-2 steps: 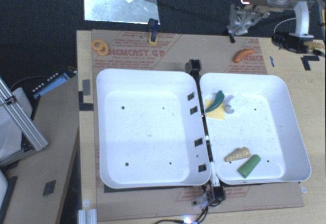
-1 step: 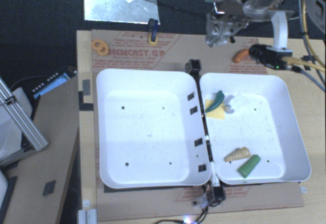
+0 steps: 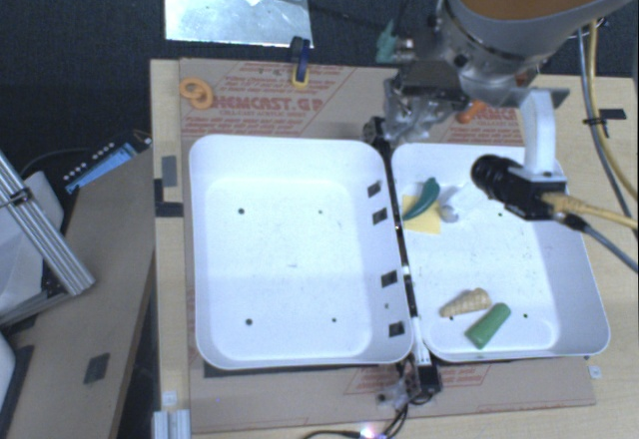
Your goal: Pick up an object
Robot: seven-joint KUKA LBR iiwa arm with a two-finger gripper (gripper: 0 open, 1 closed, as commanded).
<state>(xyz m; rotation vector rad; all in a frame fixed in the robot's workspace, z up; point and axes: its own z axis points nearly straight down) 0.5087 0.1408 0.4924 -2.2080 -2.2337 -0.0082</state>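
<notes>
While above the right bin (image 3: 584, 322), end effector (image 3: 411, 128) blurred.

Two shallow white bins sit side by side — a left bin (image 3: 290, 247) and a right bin (image 3: 559, 297). The right one holds four small things: one teal curved piece (image 3: 426, 196), one yellow wedge (image 3: 423, 221), one tan cone (image 3: 466, 302) and one green block (image 3: 487, 324).
</notes>
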